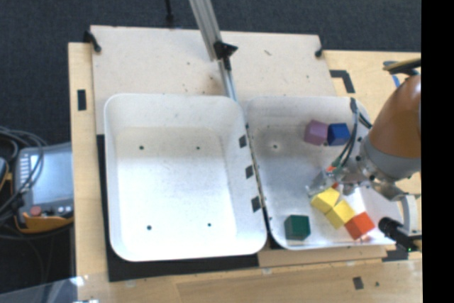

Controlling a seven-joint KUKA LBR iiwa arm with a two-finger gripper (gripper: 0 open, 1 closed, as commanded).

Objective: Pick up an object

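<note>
**A:** Where did you have the gripper (328, 184) at that moment?

**B:** You had it low inside the right bin (284, 117), toward its near right part, with the arm (397, 131) coming in from the right. It hung just above the upper yellow block (325, 199), perhaps touching it; I could not tell which.

**A:** Were the jaws open or closed?

**B:** I could not tell. Cables and the wrist blurred that spot, and nothing showed between them.

**A:** So which way did your target lie?

**B:** Just toward the near edge from the jaws. That block headed a slanted row of 3: a second yellow block (342, 213) touching it, then an orange block (360, 224), running down to the right. I judged the crowding risky. The green block (297, 226) sat apart, to the left. The purple block (316, 132) and blue block (338, 133) sat side by side farther back. The left bin (117, 117) lay beside it on the counter (81, 152).
</note>
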